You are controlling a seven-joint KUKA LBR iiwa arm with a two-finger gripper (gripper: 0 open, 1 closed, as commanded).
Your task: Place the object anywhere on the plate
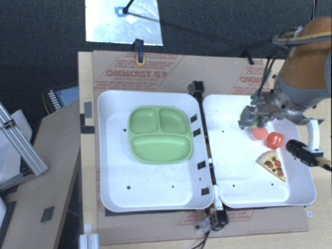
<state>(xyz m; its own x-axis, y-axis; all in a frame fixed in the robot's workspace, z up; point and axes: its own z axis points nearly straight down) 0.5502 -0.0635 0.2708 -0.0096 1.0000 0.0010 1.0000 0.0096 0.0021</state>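
Pizza slice [273,165] loose in right bin; hand [250,119] above tomato [259,134], grip unclear

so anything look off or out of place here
Nothing stands out. The green divided plate sits flat in the left bin; a pizza slice toy and two red-orange toys lie in the right bin.

Pale green plate [160,135] lies in the white left bin [111,154]. In the right bin [228,165]: an orange-pink ball [259,134], a red tomato [274,139], a yellow pizza slice [273,165] dotted red.
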